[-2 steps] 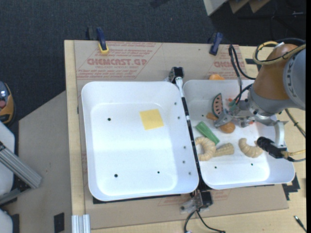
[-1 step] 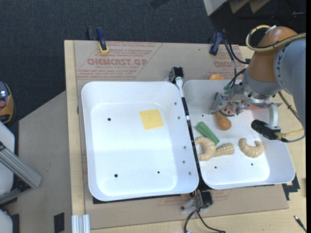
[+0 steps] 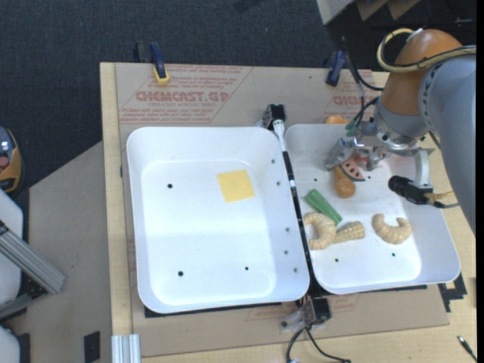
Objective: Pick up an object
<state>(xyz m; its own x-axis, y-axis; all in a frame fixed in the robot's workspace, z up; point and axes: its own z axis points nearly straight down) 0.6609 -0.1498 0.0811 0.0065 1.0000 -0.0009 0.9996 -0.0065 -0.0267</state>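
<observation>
My gripper (image 3: 352,162) is low over the back part of the right bin (image 3: 431,267), its two fingers spread open. Directly under and just in front of it lies a small orange-brown piece (image 3: 345,185) with a red and white end; I cannot tell if the fingers touch it. Further forward lie a green stick (image 3: 323,205), a tan ridged piece (image 3: 327,231) and a tan curled piece (image 3: 392,229). A flat yellow square (image 3: 236,185) lies in the left bin (image 3: 151,278).
A small orange object (image 3: 336,119) sits at the back rim of the right bin. The black divider (image 3: 291,195) runs between the bins. Blue clamps (image 3: 158,60) (image 3: 335,68) hold the board's far edge. The grey arm (image 3: 454,104) fills the right side.
</observation>
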